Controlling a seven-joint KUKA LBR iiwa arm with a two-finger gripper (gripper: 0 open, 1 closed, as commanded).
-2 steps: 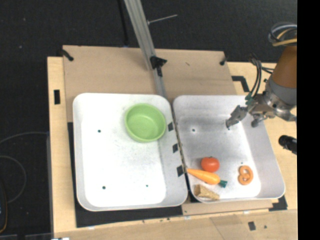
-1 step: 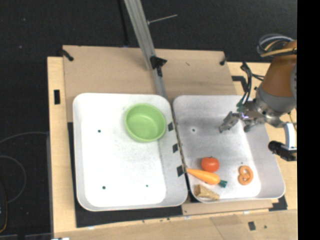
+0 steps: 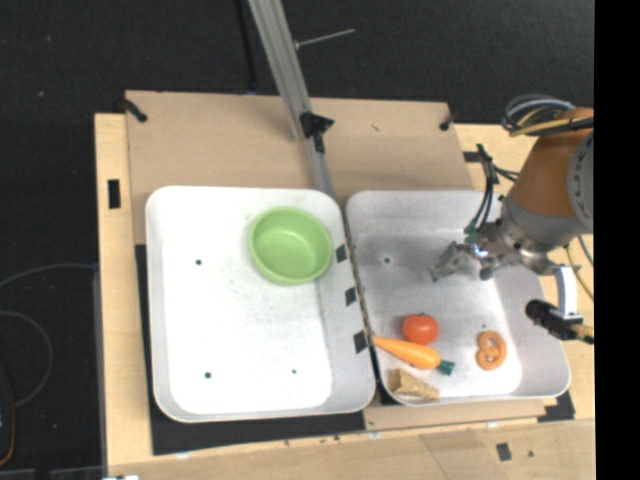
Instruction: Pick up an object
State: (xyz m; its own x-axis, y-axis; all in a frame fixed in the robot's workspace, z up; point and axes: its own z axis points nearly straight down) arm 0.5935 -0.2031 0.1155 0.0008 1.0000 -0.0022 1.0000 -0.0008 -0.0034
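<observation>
Tan bench on dark floor, two white bins side by side; a slanted metal pole (image 3: 285, 63) crosses the back. Gripper (image 3: 462, 260) hangs over the right bin (image 3: 400, 223), upper middle, fingers spread wide, nothing between them. Tomato (image 3: 421, 328) lies toward the view's bottom and slightly left of it, with bare floor between. Carrot (image 3: 407, 351) just below the tomato, long axis slanting left-right. Pretzel-like ring (image 3: 490, 349) to the right; a tan block (image 3: 412, 385) sits at the front rim. Left bin (image 3: 180, 298) holds a green bowl (image 3: 291, 246).
</observation>
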